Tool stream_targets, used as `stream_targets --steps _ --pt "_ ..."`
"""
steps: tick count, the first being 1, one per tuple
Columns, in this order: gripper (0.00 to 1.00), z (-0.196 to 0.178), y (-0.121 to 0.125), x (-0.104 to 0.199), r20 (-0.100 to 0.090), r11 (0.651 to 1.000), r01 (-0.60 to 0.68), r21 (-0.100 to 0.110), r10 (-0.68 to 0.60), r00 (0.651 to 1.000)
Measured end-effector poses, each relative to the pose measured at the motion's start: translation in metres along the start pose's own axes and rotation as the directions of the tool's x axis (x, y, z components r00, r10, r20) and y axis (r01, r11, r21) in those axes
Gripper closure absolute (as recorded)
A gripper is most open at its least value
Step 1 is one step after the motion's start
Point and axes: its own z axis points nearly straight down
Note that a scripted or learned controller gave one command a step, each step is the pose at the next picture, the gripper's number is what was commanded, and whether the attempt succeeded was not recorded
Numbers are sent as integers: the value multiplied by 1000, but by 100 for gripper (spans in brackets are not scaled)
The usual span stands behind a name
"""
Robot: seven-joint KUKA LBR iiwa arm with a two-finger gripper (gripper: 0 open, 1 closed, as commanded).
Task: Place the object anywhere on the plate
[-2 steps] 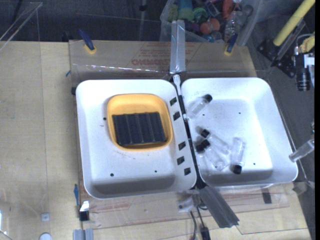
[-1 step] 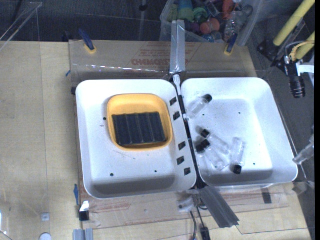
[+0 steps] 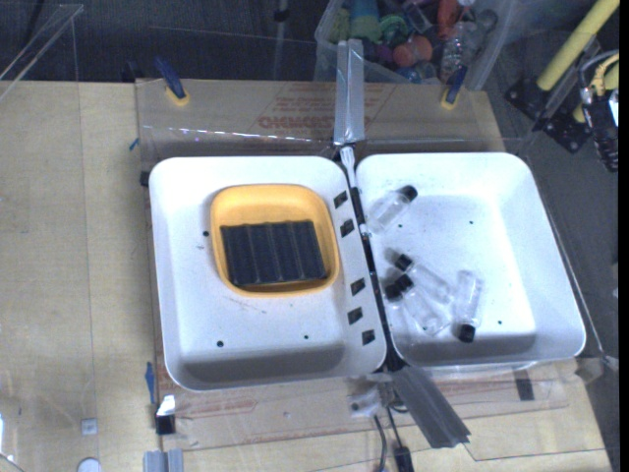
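A yellow plate (image 3: 270, 201) with rounded corners lies in the left bin (image 3: 182, 264), slightly towards its back. A dark ribbed rectangular object (image 3: 272, 252) lies flat on the plate and covers most of its middle and front. In the right bin (image 3: 511, 224) lie several small clear bottles with black caps. One bottle (image 3: 391, 207) rests near the back left corner. Another bottle (image 3: 468, 305) lies near the front, and a third bottle (image 3: 421, 298) lies beside it close to the divider.
A raised divider (image 3: 360, 264) with black marks runs between the two bins. Behind the bins a clear sheet (image 3: 295, 116) is clamped to the bench. A clear box of coloured toys (image 3: 413, 18) stands at the back. Yellow and black gear (image 3: 590, 47) is at the upper right.
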Motion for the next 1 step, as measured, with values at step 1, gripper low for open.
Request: stream_targets --steps 1 --pt "0 70 -6 3 2 934 357 1 -357 934"
